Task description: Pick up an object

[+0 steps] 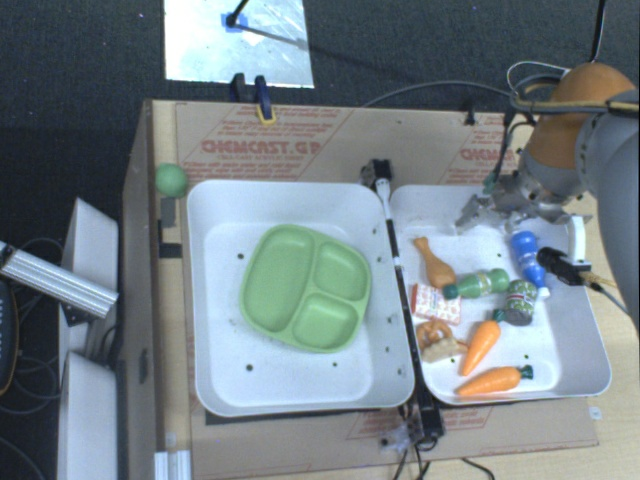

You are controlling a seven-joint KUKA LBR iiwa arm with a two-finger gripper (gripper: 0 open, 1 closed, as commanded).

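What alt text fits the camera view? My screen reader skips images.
A grey arm's gripper hovers at the back of the right bin, above toy food including two carrots and a green bottle. The left bin holds a green divided plate.

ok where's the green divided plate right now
The green divided plate lies in the left bin, roughly centred, left of the divider from the toy food.

arm [600, 158]: cut off at right edge | tool [488, 208]: fingers too blurred
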